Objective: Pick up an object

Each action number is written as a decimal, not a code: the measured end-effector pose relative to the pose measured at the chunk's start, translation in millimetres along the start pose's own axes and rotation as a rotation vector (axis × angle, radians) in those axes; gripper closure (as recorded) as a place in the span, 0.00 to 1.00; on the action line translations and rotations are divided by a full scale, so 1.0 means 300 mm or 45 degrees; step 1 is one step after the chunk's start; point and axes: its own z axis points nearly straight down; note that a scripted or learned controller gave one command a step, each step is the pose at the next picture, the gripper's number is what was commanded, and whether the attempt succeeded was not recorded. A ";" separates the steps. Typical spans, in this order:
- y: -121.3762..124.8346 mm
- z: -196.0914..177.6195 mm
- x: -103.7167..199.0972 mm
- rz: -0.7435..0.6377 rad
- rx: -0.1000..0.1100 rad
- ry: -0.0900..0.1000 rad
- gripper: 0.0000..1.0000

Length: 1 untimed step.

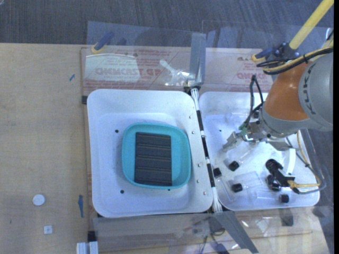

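The gripper hangs low over the middle of the right bin, a little toward its left edge. Whether it is open or closed cannot be told from here, and nothing can be seen held in it. The closest candidate is a small black piece lying just beside the gripper, toward the bin's lower edge. A second piece lies further toward that edge, a third sits against the left edge, and a fourth is in the lower right corner. The left bin holds a teal tray with a dark ribbed block in it, well apart from the arm. The step in hand looks like lining up for a grasp. To do it well, the arm should probably centre over the nearest piece, open wide enough to straddle it, come straight down to the bin floor, then close. That piece stands clear of the edges. The one at the left edge looks harder, since the edge could block one side.
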 end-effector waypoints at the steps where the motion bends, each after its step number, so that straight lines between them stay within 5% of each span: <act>1: -0.100 -0.003 0.043 -0.096 -0.006 -0.004 0.00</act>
